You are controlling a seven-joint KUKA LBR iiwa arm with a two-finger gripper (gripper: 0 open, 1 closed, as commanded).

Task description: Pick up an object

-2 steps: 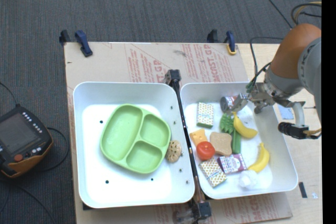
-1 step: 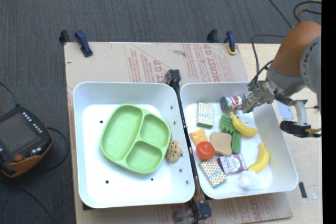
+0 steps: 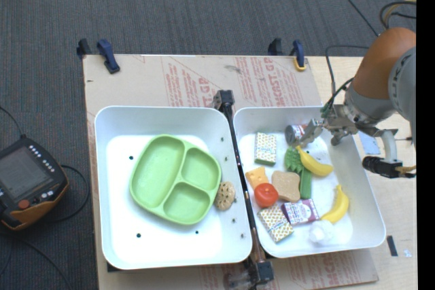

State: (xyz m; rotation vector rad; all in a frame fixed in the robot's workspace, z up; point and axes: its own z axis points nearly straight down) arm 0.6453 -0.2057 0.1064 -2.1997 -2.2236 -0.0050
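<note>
White plastic formed both bins. From above, the left bin [image 3: 109, 214] held a green divided plate [image 3: 175, 178] with a cookie [image 3: 225, 195] at its right edge. The right bin [image 3: 370, 214] held the toy food: two bananas [image 3: 314, 164] [image 3: 336, 206], a tomato [image 3: 266, 195], a bread slice [image 3: 287, 185], cracker packets [image 3: 266, 148] and a small can [image 3: 295, 133] near the far wall. The gripper [image 3: 319, 129] hung over that far wall just beside the can; whether its pincer was wide or narrow I could not tell.
</note>
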